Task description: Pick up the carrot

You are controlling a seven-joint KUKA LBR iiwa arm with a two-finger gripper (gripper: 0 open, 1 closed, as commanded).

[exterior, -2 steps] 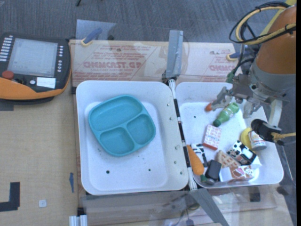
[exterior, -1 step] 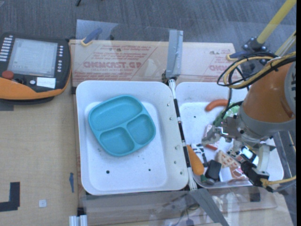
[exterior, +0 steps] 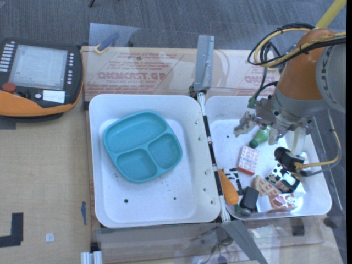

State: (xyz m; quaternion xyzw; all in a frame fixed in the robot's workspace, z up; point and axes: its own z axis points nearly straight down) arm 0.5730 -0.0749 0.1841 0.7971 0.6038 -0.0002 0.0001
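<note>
**Orange carrot at the right bin's lower left, arm hanging over the bin's upper half**

Orange is what I look for first, and I find the carrot lying against the left wall of the right bin, in the lower centre-right of the frame, touching the divider between the two bins. Its lower end runs into a green bit and a black block, so I cannot make out where it stops.

From the right edge the arm comes in, its grey body and orange band covering the bin's upper right corner and part of the far rim. The jaws sit over the upper middle of that bin, well apart from the carrot. Their metal fingers look spread, with a green object just beside them; I can't tell whether it is touched.

Below the wrist lies a jumble: a red-and-white box, a black-and-white piece, and small printed items too crowded to name.

Left bin holds a teal divided plate. At the upper left of the frame a pendant rests on the surface, cut off by the frame edge.
</note>
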